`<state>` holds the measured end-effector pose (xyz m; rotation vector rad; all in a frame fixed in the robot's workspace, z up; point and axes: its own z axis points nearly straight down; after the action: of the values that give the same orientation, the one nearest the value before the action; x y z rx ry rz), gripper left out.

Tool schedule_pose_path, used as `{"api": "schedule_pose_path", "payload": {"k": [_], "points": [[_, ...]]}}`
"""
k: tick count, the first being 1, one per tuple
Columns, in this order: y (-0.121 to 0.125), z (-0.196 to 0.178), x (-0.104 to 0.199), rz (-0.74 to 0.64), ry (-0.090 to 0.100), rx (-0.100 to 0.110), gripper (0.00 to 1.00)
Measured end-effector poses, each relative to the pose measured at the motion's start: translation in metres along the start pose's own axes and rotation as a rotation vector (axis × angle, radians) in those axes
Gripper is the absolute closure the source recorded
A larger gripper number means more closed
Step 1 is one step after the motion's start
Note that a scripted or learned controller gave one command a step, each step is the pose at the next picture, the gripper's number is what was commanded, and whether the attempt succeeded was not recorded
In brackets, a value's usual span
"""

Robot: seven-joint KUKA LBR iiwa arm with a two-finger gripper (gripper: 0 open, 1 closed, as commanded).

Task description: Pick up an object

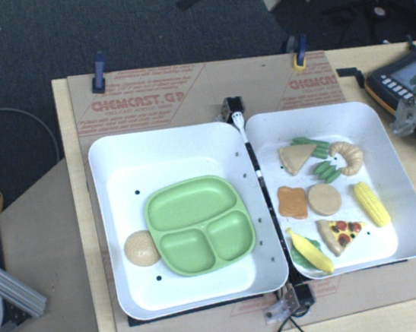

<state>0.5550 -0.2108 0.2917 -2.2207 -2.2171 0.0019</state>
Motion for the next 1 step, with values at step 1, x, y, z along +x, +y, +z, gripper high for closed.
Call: {"api": "schedule_pose_path", "payload": {"k": [1], "points": [[-0.0537, 0.0907, 0.0573, -0.002, 0.004, 0.007, 1.0]]}}
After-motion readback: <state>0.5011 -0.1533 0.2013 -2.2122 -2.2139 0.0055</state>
